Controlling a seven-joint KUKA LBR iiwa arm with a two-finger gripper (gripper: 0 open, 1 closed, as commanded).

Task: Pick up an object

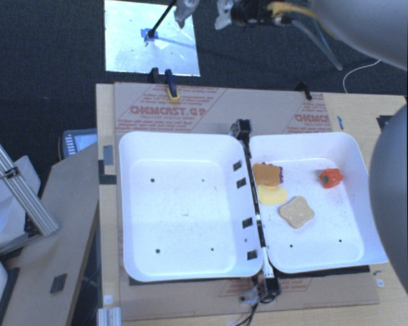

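The right bin (354, 153) holds several small food toys. An orange-brown waffle piece (268, 174) lies by its left wall, with a flat yellow slice (273, 195) just in front of it. A tan toast slice (296, 212) sits near the bin's middle, and a red-orange pepper (330, 178) lies toward the right. My gripper (204, 13) hangs high at the top of the view, far beyond the bins. Its two pale fingers (185, 10) stand apart, open, with nothing between them.
The left bin (127, 191) sits beside the right one on a cardboard sheet (191, 109). A shiny metal plate (152, 38) lies beyond the bench. A yellow clamp (172, 95) grips the far edge. The grey arm body (390, 191) looms at the right.
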